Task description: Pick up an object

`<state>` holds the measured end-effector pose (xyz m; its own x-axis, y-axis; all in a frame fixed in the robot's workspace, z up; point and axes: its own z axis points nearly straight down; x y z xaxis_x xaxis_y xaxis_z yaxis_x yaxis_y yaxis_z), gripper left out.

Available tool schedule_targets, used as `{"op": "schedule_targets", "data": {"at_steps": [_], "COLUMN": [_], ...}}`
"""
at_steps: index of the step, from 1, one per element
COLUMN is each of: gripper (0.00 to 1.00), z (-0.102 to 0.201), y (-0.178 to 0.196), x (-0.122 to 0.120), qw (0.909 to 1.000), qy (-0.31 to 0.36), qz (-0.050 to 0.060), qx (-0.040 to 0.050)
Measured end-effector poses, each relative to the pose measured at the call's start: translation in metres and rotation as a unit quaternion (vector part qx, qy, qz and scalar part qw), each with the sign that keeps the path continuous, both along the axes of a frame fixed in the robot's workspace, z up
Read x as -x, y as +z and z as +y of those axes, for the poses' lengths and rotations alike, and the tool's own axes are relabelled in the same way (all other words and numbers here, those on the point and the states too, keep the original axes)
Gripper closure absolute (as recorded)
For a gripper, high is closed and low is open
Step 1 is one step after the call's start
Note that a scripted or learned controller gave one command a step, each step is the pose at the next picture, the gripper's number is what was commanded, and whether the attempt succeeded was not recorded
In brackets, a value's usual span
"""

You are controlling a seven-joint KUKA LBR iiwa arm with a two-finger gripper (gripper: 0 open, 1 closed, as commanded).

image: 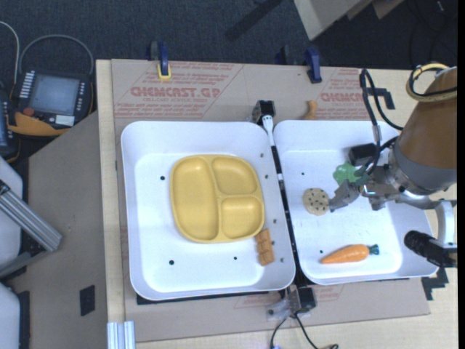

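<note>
Camera view: my gripper (347, 195) hangs low over the right bin (320, 264), reaching in from the right side. Whether it is spread or pressed together I cannot tell, since my wrist and dark cabling crowd that spot. Nothing shows pinched there.

A green object (346, 173) sits just beside the gripper tip, toward the bin's far edge; its shape is partly covered by my own hardware, so what it is stays unclear. A round speckled cookie (315, 201) lies just beside the tip on the other side, toward the bin's left wall, apart from it by a sliver. Nearer the bin's front edge rests a carrot (350, 254), orange with a green stem end pointing right, well clear of me.

Over in the left bin (142, 267), a yellow divided plate (216, 197) fills the middle, and a small brown snack piece (264, 246) lies at the plate's front right corner, close to the wall between the bins. My arm's orange band (434, 122) is cut off by the picture's right edge.
</note>
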<state>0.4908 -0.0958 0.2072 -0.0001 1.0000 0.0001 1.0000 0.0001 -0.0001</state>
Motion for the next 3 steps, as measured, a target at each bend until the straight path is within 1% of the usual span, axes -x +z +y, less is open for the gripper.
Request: {"op": "schedule_targets", "data": {"at_steps": [1, 2, 3], "gripper": [0.0, 0.0, 0.0], "z": [-0.004, -0.003, -0.002], "y": [-0.045, -0.108, -0.124], "x": [0.005, 0.002, 0.003], "qw": [1.0, 1.0, 1.0], "qy": [-0.001, 0.0, -0.001], "qz": [0.004, 0.004, 0.002], "qx": [-0.001, -0.0012, -0.0009]}}
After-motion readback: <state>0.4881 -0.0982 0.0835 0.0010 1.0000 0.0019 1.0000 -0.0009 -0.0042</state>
